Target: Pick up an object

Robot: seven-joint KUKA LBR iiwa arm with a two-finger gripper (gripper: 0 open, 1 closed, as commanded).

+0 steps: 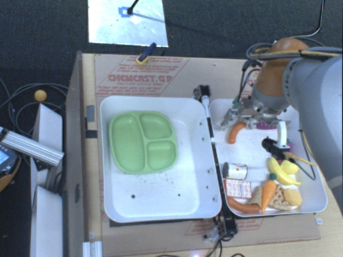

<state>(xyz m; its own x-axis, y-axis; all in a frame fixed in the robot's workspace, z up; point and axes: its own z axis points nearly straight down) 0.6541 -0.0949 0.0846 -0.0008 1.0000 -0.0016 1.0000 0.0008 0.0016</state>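
Orange sausage (235, 132) lies curved, beside the gripper (239, 117), in right bin (321, 197).

The grey arm (316, 106) reaches in from the right, its orange band (273, 71) above the wrist, with the gripper (239, 116) lowered at the far side.

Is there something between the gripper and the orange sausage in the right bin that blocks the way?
Nothing visible does. The gripper is directly above the upper end of the orange sausage, near the right bin's far left corner; the other toys lie nearer the camera.
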